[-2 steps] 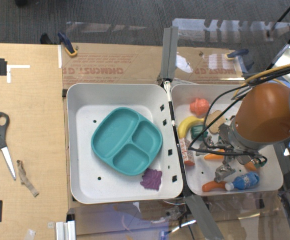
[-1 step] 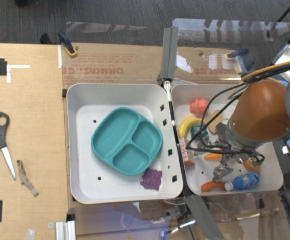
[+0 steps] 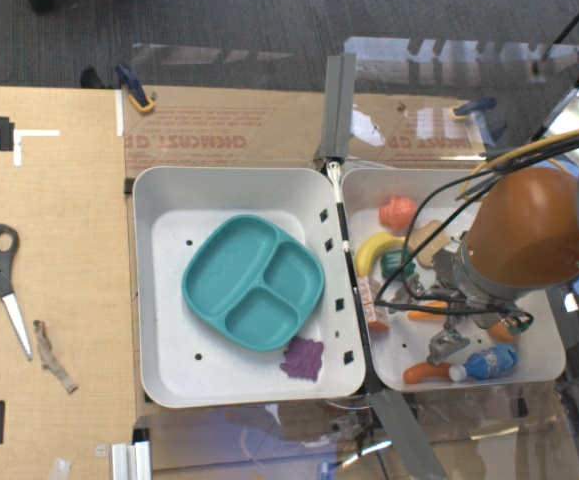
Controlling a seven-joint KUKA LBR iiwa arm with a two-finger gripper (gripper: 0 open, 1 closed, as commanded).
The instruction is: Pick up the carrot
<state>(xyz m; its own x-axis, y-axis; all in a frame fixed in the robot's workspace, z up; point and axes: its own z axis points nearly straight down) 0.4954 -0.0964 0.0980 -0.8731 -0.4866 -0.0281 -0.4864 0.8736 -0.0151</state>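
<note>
The carrot (image 3: 421, 373), a short orange piece, lies near the front edge of the right bin (image 3: 539, 368). My gripper (image 3: 448, 345) hangs low in that bin under the arm's orange band (image 3: 525, 230). It is just above and to the right of the carrot, and nothing shows in its grasp. The arm's body and cables hide the middle of the right bin.
A blue and white bottle (image 3: 489, 363) lies right beside the carrot. A thin orange stick (image 3: 431, 316), a banana (image 3: 377, 249), a green item (image 3: 399, 264) and a pink ball (image 3: 399, 211) share the right bin. The left bin (image 3: 159, 268) holds a teal divided plate (image 3: 254, 282) and a purple toy (image 3: 303, 359).
</note>
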